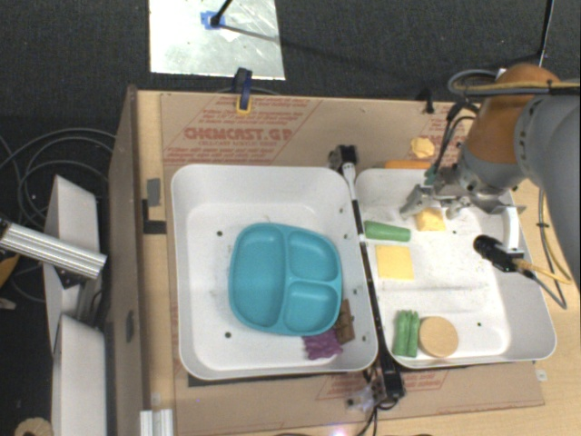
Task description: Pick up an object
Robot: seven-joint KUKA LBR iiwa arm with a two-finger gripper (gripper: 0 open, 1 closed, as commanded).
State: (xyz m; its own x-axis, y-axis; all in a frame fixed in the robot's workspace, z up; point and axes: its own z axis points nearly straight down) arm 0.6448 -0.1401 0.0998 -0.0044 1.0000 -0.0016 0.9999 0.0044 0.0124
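Gripper [434,203] over yellow block [429,219], far right bin [531,321]; grasp state unclear. Risk: off-centre closing, block slips out.

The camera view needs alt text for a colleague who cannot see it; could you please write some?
A grey robot arm reaches from the right, its gripper over a small yellow piece at the back of the right bin, which also holds a yellow square and tan disc. The left bin holds a teal divided plate.

Two white bins are sitting side by side: the left bin [195,243] and right bin [522,321]. One teal divided plate [284,278], one yellow square [394,262], two green pieces [387,232] [406,334] and one tan disc [438,336] are lying inside.
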